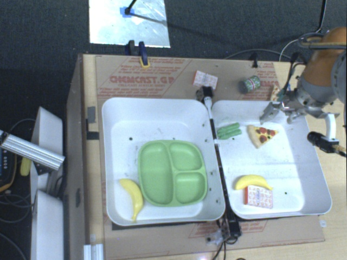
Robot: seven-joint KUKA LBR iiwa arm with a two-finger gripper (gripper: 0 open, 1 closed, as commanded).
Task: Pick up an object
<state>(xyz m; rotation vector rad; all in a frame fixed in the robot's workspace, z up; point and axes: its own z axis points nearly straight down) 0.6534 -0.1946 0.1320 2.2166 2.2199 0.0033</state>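
The brown bench (162,77) carries two white bins side by side, the left bin (116,145) and right bin (312,183), with a small can (250,84) behind them

The robot arm (325,64) is cut off by the edge at 3 o'clock. The gripper (274,111) is too small and blurry to make out. A banana (251,182) hides part of the red box (258,196). The box's print is too tiny to read.

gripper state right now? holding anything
gripper: open, holding nothing, poised above the pizza slice in the right bin.
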